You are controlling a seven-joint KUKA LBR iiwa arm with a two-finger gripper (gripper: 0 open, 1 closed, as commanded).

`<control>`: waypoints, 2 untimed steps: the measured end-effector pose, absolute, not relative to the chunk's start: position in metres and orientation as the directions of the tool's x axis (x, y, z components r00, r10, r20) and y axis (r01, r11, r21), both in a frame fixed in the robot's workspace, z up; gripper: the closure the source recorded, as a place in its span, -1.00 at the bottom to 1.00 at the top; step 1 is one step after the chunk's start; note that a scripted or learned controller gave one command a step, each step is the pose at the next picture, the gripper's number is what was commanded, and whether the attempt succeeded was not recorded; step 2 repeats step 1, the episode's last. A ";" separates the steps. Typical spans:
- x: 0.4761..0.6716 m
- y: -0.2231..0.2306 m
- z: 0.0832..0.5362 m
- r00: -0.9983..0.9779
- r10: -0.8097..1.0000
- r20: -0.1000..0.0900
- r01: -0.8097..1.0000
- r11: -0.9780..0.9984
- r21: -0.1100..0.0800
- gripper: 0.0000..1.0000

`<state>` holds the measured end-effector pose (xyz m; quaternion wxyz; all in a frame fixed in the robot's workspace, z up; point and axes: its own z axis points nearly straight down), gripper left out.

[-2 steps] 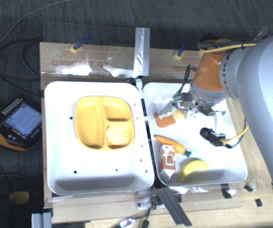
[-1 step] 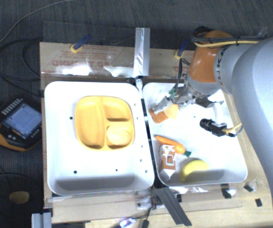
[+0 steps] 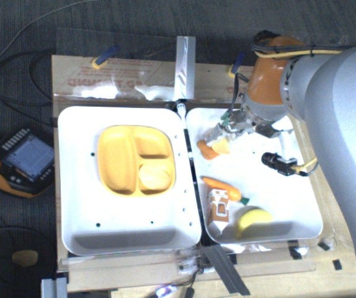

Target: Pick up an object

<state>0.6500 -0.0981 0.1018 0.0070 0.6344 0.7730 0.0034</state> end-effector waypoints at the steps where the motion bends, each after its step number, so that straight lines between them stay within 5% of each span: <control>1: 0.668 -0.016 0.184 -0.128 0.992 -0.001 0.992 0.128 -0.001 1.00; 2: 0.668 -0.016 0.184 -0.128 0.992 -0.001 0.992 0.128 -0.001 1.00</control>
